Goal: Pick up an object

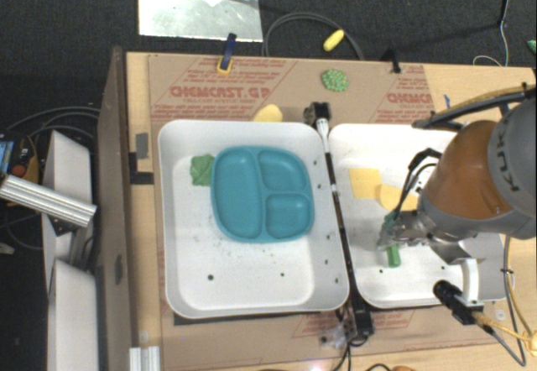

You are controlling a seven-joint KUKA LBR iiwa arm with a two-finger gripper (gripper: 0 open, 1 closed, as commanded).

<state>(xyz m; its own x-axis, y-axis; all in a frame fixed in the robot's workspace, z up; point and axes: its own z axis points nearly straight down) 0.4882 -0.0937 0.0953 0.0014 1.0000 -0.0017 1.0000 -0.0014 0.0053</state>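
Reaching in over the right bin (369, 290), the gripper (392, 235) sits low right above a small green stick (393, 257); honestly can't tell if it's gripping anything. 2 yellow pieces (369, 185) lie just behind it. Left bin (243, 290) has a blue divided plate (262, 193).

Grey arm (503, 185) reaching in from the right, orange band above the wrist, wrist bent downward, gripper (392, 237) low over the right bin
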